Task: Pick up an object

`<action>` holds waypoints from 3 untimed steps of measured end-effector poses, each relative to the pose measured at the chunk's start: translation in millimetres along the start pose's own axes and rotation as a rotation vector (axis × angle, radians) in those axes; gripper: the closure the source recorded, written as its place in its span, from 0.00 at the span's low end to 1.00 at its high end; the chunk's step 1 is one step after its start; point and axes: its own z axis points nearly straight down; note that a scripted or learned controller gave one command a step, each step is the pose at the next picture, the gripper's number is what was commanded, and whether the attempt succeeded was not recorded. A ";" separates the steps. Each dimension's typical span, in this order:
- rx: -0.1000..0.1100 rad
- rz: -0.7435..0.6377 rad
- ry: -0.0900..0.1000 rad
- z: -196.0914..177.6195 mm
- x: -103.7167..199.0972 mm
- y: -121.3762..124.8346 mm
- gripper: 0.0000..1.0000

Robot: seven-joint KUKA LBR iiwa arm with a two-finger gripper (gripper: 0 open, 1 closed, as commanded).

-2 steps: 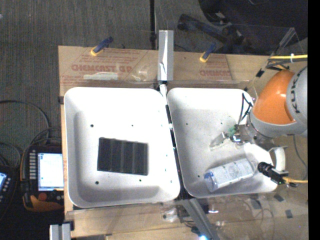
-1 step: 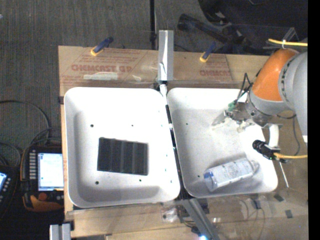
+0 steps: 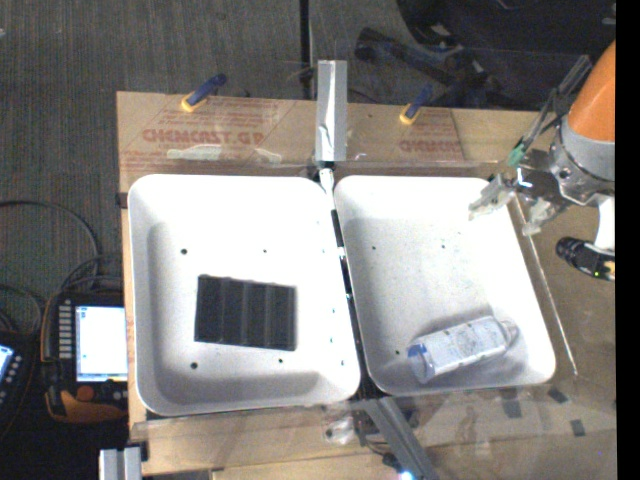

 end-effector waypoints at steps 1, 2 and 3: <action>0.001 -0.002 -0.003 -9.4 0.4 0.5 1.00; 0.001 -0.001 -0.003 -9.4 0.3 0.4 0.00; 0.002 -0.162 0.002 40.3 -26.0 -34.1 0.00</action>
